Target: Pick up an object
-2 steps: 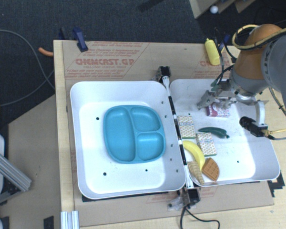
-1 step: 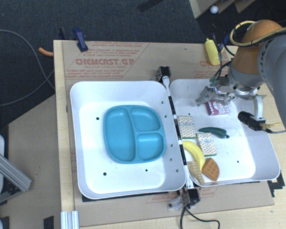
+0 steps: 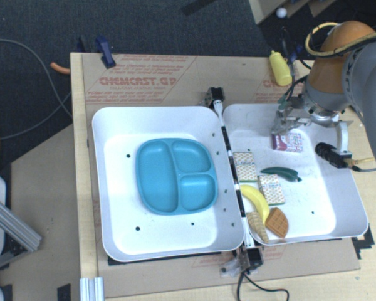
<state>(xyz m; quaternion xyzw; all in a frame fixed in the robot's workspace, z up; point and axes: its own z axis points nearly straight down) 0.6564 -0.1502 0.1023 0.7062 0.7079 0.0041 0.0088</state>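
My gripper (image 3: 286, 125) hangs over the back of the right bin (image 3: 338, 212), its tip just above and at the left end of a pink-and-white packet (image 3: 291, 143). I cannot make out whether it touches the packet. Nearer the front lie a green bean-like piece (image 3: 281, 173), two patterned square packets (image 3: 244, 165) (image 3: 272, 189), a banana (image 3: 255, 199), a round waffle (image 3: 277, 222) and a tan cone-shaped piece (image 3: 257, 225).
The left bin (image 3: 113, 137) holds a blue divided plate (image 3: 175, 174). A black part (image 3: 334, 154) on a cable sticks out beside the arm over the right bin. A yellow object (image 3: 279, 69) and a blue clamp (image 3: 104, 52) sit at the bench's back edge.
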